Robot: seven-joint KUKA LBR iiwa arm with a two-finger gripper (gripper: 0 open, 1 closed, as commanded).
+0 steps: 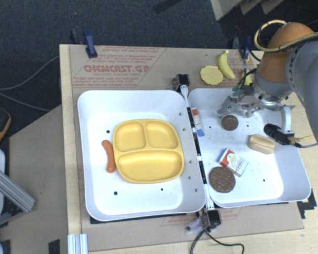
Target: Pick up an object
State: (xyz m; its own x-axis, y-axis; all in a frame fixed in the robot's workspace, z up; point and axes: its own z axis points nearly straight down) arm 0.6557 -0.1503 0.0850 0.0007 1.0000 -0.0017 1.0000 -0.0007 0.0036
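Camera view: the arm reaches in from the right and sets its gripper low over the back of the right bin. Whether anything sits in the gripper cannot be told; its metal parts blur together from this angle.

Just in front of the gripper, perhaps touching it, lies a small brown disc. A tan block lies to the disc's right, a small red, white and blue packet sits nearer the middle, and a larger brown cookie rests near the front-left corner. The packet's print is too small to read.

The left bin holds a yellow divided plate with an orange sausage just beside its left edge.

On the bench behind the bins, red lettering reads roughly "CHEMCAST GP". A banana and a yellow round piece lie there, behind the right bin.
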